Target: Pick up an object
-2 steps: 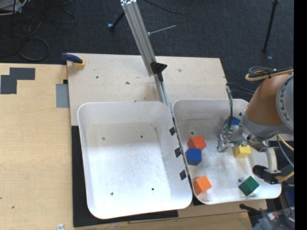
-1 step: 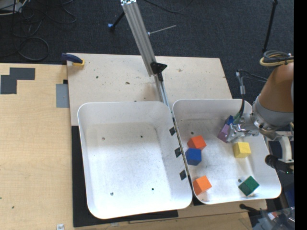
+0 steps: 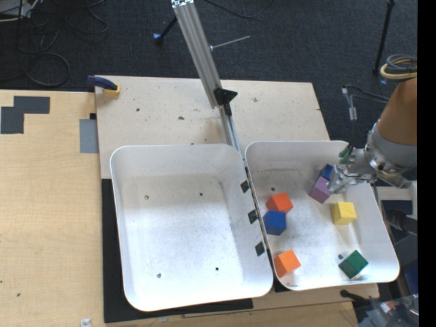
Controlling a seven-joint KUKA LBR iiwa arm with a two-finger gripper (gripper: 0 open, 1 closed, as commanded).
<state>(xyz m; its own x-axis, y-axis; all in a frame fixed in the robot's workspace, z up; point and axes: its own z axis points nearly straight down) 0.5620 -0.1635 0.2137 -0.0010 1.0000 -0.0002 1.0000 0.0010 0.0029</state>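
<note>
My gripper (image 3: 339,177) reaches in from the right, low over the upper right part of the right bin (image 3: 300,150). A purple block (image 3: 319,189) lies tilted just left of its tip, touching or nearly touching it. A small blue piece (image 3: 328,172) shows just behind the purple block. Just below the gripper sits a yellow cube (image 3: 343,212). Mid-bin there is an orange cube (image 3: 279,202) with a blue cube (image 3: 274,222) right under it. A second orange cube (image 3: 287,261) and a green cube (image 3: 353,263) lie near the front wall.
The left bin (image 3: 136,157) stands beside the right one, with a shared divider carrying black clips (image 3: 251,216). A slanted aluminium rail (image 3: 201,53) rises behind the bins. A blue-and-yellow clamp (image 3: 103,84) sits at the bench's far left corner.
</note>
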